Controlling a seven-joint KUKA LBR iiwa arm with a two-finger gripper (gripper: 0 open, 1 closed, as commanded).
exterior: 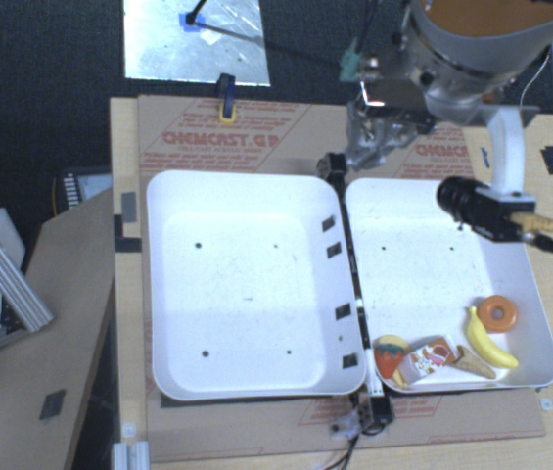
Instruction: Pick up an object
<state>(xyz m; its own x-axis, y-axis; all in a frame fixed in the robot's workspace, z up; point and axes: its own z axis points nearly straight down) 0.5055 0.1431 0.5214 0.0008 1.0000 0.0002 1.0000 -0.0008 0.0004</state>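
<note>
Hovering high above the far edge of the right shallow white plastic bin (540,306), the grey metal gripper (374,145) hangs beyond that bin's far left corner. Whether it is parted or closed cannot be told from here, and no object shows in it. The candidates all lie untouched in that bin's near right corner: a curved yellow banana (489,341), a round orange doughnut-like ring (497,312) just beyond it, a small red-and-white packet (427,359), and an orange-red rounded toy (390,354). By that measure, nothing is picked yet; approach, descent and grasp all remain.
</note>
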